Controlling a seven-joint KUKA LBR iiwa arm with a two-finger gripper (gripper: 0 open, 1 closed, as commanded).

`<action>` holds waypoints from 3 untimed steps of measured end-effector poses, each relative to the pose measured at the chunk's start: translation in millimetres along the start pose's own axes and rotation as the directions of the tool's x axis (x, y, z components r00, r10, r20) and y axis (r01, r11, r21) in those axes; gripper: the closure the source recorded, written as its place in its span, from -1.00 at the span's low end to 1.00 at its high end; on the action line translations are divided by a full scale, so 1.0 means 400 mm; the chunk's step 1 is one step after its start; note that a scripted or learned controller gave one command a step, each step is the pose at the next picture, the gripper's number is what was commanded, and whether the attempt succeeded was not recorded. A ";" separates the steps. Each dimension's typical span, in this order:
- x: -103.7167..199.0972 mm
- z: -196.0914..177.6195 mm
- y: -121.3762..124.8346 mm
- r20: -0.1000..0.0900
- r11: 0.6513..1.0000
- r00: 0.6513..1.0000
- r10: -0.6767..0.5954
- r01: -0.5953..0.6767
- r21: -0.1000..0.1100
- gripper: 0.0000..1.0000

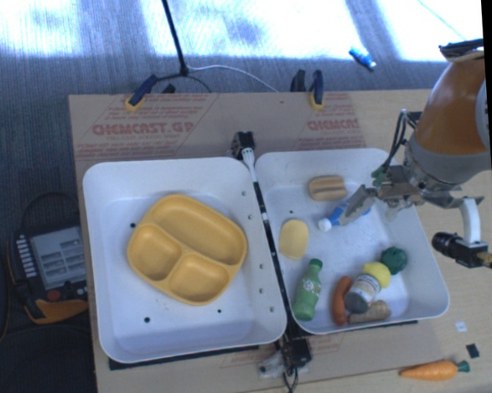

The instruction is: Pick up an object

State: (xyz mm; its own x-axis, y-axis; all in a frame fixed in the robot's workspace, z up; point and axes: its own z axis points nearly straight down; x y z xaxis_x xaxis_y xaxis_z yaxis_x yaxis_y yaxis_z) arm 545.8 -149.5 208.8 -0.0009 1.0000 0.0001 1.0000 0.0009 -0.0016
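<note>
My gripper (375, 205) hangs over the right bin (416, 221), near its upper right part, open with nothing between its fingers. One finger (357, 202) reaches toward a small blue and white tube (332, 219) lying just to its left. Lower in the bin lie a hot dog bun (326, 187), a pale yellow piece (293, 238), a green bottle (308, 289), a red-orange sausage shape (341, 299), a jar with a yellow lid (366, 285), a green broccoli (393, 259) and a tan piece (371, 313).
The left bin (121, 326) holds a yellow divided plate (187, 248). A toy carrot (435, 371) lies on the bench below the right bin. A black fitting (460, 249) juts out beside the bin's right wall. Clamps and cables sit along the bench's far edge.
</note>
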 end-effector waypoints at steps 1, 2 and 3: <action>0.139 0.196 -0.149 -0.001 1.000 1.000 0.000 0.000 0.003 -1.00; 0.130 0.274 -0.153 0.000 1.000 1.000 0.001 -0.001 0.000 -1.00; 0.130 0.250 -0.153 0.000 1.000 1.000 0.002 -0.002 0.000 1.00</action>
State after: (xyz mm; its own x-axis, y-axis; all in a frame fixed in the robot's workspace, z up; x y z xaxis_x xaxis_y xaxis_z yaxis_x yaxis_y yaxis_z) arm 484.6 -97.6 108.9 0.0007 1.0000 0.0000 1.0000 -0.0007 -0.0021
